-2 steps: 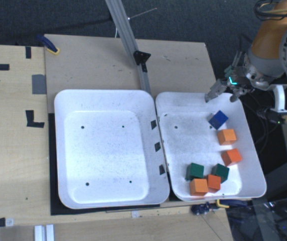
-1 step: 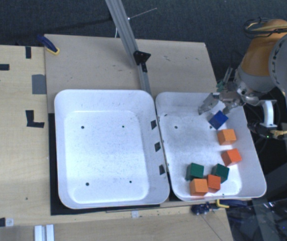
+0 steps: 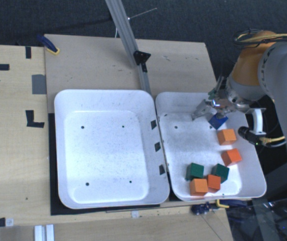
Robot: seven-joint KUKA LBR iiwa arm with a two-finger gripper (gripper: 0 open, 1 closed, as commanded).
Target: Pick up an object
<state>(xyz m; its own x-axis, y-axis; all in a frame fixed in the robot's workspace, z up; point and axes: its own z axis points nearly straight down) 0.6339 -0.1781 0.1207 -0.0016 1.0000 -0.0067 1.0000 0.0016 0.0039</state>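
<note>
Nearest in the right bin (image 3: 176, 149), an orange block (image 3: 199, 186) touches a smaller orange block (image 3: 213, 182), with two dark green blocks (image 3: 195, 170) just behind them. Farther back lie two more orange blocks (image 3: 231, 156), apart from each other. At the far right, the hand (image 3: 214, 108) hangs over a blue block (image 3: 217, 121); whether it grips the block cannot be told. The left bin (image 3: 63, 104) sits beside on the table (image 3: 93, 59).

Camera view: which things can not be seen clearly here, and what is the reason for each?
- Hand: small and blurred in the camera view; its finger state cannot be judged.
- Blue block: the hand covers its upper part, so contact is unclear.
- Rear green block: an orange block hides its lower edge.
- Arm: cut off by the right edge.
</note>
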